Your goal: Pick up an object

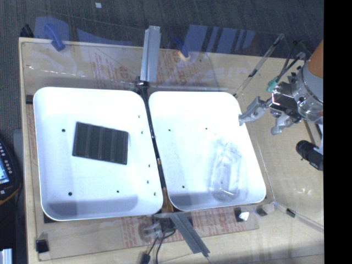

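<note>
1. Camera view looks down at a slant on a bench [286, 202] bearing two shallow white bins side by side, a left bin [44, 147] and a right bin [181, 114], with a dark divider running between them.
2. A dark, ribbed rectangular pad [101, 142] lies flat in the left bin, slightly skewed, well away from the walls.
3. A clear plastic bottle [224, 170] lies on its side in the right bin, toward the near right corner. It is faint against the white floor, so its exact outline is hard to trace.
4. The gripper [264, 117] sits at the right edge of the scene, outside the right bin and just beyond its far right corner. Its two fingers are spread apart with nothing between them.
5. Judged from this layout, the task is barely begun: both things rest untouched in their bins, and the gripper is above neither.
6. What is left appears to be everything that matters: moving over a bin, descending, closing on a thing and lifting it.
7. The bottle is the nearer candidate, though its transparency and round body may make a firm grasp tricky. The pad lies flat, offering little edge to pinch.
</note>
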